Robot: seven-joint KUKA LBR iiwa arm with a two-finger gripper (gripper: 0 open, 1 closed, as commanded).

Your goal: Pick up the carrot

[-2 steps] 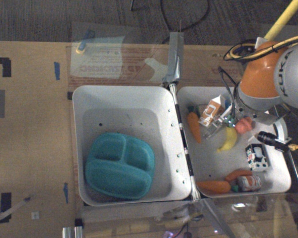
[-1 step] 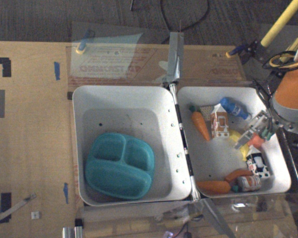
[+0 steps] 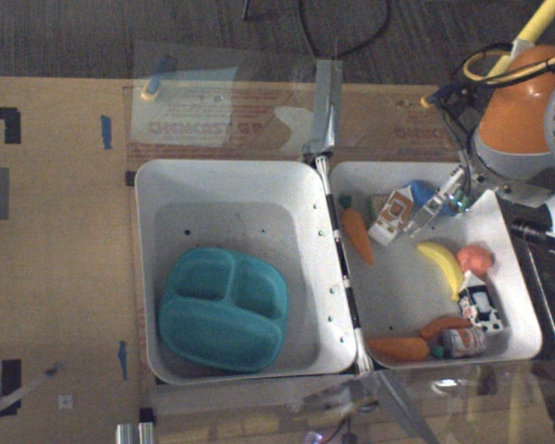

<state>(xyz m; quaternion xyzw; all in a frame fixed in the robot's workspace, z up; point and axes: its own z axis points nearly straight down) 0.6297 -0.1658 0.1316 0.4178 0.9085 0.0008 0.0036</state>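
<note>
Two orange carrots lie in the right bin point(image 3: 523, 285). One carrot point(image 3: 356, 236) lies along the bin's left wall, its green top pointing to the back. A second carrot point(image 3: 398, 348) rests against the front wall. My gripper point(image 3: 432, 213) hangs over the back middle of the right bin, just right of a small milk carton point(image 3: 391, 216). It is about a hand's width to the right of the nearer carrot and touches neither one. Nothing shows in its grasp.
The right bin also holds a banana point(image 3: 444, 265), a pink-red fruit point(image 3: 475, 258), a cow-patterned box point(image 3: 481, 311), a sausage point(image 3: 444, 326), a can point(image 3: 463, 342) and a blue item point(image 3: 422, 192). A teal divided plate point(image 3: 224, 309) sits in the left bin point(image 3: 157, 202).
</note>
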